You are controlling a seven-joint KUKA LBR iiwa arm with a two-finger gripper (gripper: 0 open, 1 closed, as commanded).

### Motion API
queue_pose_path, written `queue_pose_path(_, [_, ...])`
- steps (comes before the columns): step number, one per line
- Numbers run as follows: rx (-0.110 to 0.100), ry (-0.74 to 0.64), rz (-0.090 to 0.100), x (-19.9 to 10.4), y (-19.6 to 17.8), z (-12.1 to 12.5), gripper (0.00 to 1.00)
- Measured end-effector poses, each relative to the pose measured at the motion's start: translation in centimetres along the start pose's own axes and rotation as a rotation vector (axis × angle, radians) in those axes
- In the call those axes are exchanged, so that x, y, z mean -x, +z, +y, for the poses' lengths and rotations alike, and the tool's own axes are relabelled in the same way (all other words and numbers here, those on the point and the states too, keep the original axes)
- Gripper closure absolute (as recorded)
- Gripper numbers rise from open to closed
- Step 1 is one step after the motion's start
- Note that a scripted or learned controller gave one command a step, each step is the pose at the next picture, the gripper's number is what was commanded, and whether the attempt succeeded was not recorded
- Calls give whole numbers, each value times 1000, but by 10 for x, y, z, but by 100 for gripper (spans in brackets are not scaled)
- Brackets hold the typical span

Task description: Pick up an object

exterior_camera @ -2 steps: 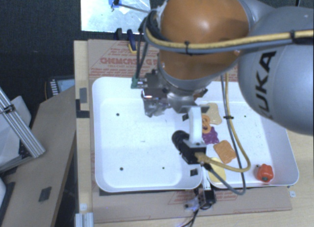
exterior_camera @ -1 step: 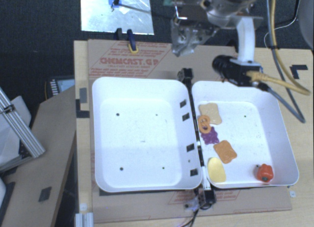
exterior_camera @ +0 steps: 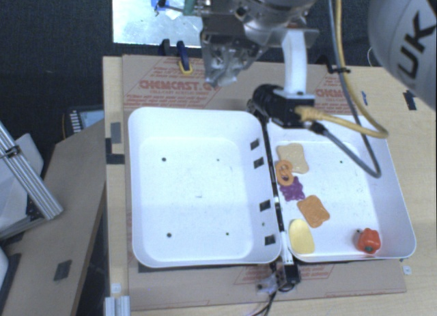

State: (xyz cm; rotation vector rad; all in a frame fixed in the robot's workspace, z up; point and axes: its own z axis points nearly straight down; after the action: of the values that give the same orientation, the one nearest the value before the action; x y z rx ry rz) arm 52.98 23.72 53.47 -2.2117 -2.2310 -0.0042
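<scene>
Orange-red pepper-shaped toy [exterior_camera: 369, 240] sits alone near the front right corner of the right white bin [exterior_camera: 392, 195], well apart from the tan bread-slice piece [exterior_camera: 293, 155] and yellow oval [exterior_camera: 301, 236], so it looks the cleanest pick: descend straight, centred. Gripper [exterior_camera: 222, 70] hangs above the bench behind the left bin [exterior_camera: 140, 171]; whether its jaws are parted I cannot tell, they blur together.

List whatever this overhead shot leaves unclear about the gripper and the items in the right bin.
- Gripper: blurred, raised above the bench behind the left bin; finger state and contents unreadable.
- Arm: cut off by the top and right edges.
- Right bin: far corner hidden by the black mount and yellow cable.
- Purple piece and pretzel-like piece: too small to identify.
</scene>
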Motion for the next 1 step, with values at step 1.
queue_pose_path(1, [-1,13,-2,72,-1,-45,100])
